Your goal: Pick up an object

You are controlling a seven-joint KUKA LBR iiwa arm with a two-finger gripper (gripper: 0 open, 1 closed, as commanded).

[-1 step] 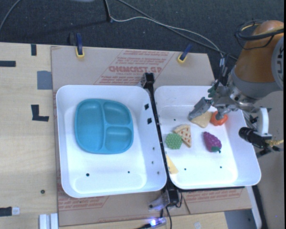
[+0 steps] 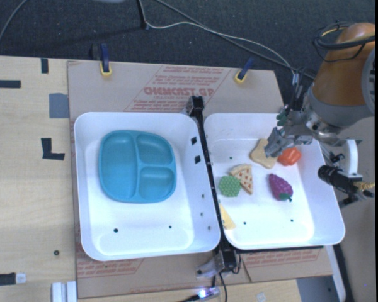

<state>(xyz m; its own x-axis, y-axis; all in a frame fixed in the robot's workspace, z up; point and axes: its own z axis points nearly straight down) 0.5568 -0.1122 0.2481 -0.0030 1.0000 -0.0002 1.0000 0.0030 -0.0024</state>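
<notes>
1. Toy food lay in the right bin [image 2: 321, 228], five pieces in all, and my arm [image 2: 343, 74] reached over this bin from 3 o'clock.
2. My gripper [image 2: 278, 142] was low at the 1 o'clock part of the right bin, just over the tan cracker piece [image 2: 261, 156] and beside the red-orange piece [image 2: 290, 156]. I could not tell if it touched them.
3. From the bin centre, the pizza slice [image 2: 243, 177] and the green broccoli [image 2: 229, 185] were at 9 o'clock, touching each other.
4. The purple grapes [image 2: 280, 186] were near the centre, a little toward 3 o'clock.
5. One yellow piece [image 2: 226, 219] was at 7 o'clock, against the bin wall.
6. The left bin [image 2: 88, 231] held a blue divided plate [image 2: 137, 166].
7. Whether my gripper was apart or together, I could not tell.
</notes>
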